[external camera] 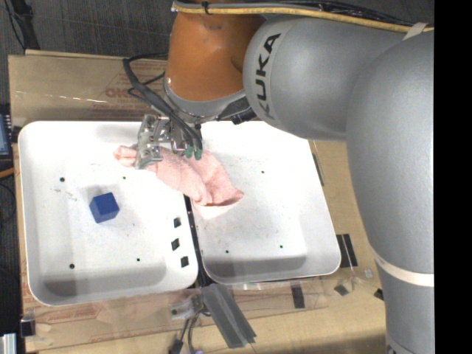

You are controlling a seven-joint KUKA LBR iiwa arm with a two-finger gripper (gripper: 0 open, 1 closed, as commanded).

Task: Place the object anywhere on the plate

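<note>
A soft, crumpled pink object (203, 179) hangs across the divider between the two white bins, trailing down and to the right from my gripper (171, 147). A small pink end sticks out to the gripper's left. The gripper sits near the top of the left bin (44, 271), close to the divider, shut on the upper end of the pink object. A thin shadow lies on the right bin (295, 227) floor under the object's lower edge. The orange wrist band and grey arm cover the area above the gripper.
A blue cube (104, 206) rests on the left bin's floor, left of and below the gripper. Black clips (178, 243) line the divider near the front. Brown cardboard (66, 87) lies behind the bins. The large grey arm fills the right side.
</note>
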